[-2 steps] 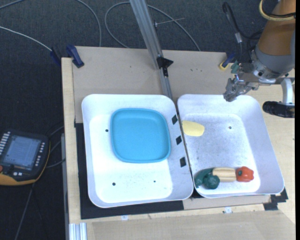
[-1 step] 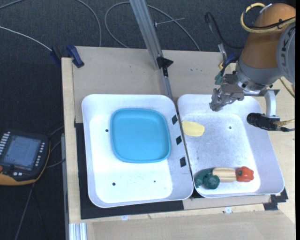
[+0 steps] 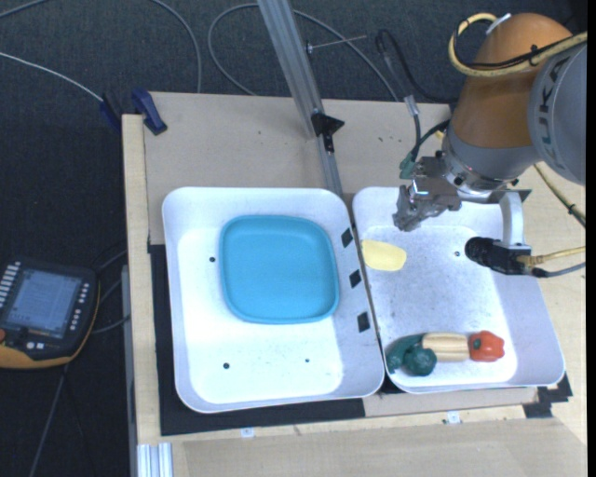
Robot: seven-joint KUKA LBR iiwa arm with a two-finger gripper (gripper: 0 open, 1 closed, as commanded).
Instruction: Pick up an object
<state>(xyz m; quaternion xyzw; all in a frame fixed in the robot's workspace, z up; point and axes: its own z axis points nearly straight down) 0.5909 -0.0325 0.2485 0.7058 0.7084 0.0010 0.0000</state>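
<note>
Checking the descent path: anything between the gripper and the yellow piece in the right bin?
Nothing. In the camera view the gripper hangs just up and right of the yellow piece, with bare speckled floor of the right bin between them.

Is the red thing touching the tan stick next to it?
Touching. The camera view shows the red thing pressed against the end of the tan stick, with no white bin floor between them.

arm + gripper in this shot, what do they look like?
Grey arm with a broad, rounded orange band above the wrist. A pale yellow cable loops over the band. The gripper is a small grey metal unit with thin wires at its base.
</note>
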